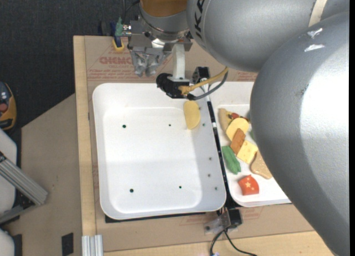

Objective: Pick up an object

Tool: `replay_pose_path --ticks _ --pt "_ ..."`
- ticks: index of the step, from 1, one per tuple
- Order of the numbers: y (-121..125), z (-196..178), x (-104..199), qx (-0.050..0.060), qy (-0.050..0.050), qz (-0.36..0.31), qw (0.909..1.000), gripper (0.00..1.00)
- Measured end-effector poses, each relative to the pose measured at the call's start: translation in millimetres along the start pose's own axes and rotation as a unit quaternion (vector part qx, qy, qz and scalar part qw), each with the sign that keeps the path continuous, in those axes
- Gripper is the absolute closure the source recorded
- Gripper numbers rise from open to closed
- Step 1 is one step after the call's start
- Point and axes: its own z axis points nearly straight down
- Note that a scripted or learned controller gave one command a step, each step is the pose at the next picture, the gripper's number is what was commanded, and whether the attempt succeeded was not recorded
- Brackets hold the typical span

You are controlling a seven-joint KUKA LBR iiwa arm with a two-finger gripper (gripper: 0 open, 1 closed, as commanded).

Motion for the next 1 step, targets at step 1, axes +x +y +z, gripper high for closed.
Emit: replay_pose_path --ticks 1 --pt "10.5 -160.8 -1.7 -0.019 0.005 0.0 0.9998 1.0"
